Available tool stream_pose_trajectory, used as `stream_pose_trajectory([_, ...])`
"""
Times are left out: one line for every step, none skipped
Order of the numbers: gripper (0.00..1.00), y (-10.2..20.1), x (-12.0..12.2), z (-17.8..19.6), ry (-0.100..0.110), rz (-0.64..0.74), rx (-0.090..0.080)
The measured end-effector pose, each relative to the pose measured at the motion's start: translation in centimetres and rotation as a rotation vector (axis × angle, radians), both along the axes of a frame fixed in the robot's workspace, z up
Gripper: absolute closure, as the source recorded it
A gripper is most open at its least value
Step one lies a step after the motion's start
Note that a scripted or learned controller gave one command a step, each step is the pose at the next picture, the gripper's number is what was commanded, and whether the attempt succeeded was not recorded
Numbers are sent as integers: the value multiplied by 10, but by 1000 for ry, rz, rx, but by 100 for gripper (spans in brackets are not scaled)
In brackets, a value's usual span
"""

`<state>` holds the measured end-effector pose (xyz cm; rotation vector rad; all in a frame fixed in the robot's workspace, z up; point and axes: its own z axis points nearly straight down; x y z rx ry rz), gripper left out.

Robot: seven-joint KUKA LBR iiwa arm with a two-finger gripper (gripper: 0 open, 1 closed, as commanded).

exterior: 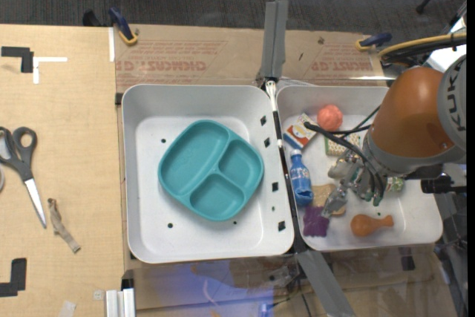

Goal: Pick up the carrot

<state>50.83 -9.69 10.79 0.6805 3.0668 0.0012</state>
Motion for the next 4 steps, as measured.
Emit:
stream_pose_trajectory([0, -3, 15, -12, -4, -64, 0])
stream_pose_trajectory([0, -3, 15, -12, -5, -319, -1])
stream_pose_trajectory([0, -1, 27, -11, -7, -319, -1])
stream_pose_trajectory([100, -1, 28, -2, -10, -316, -1])
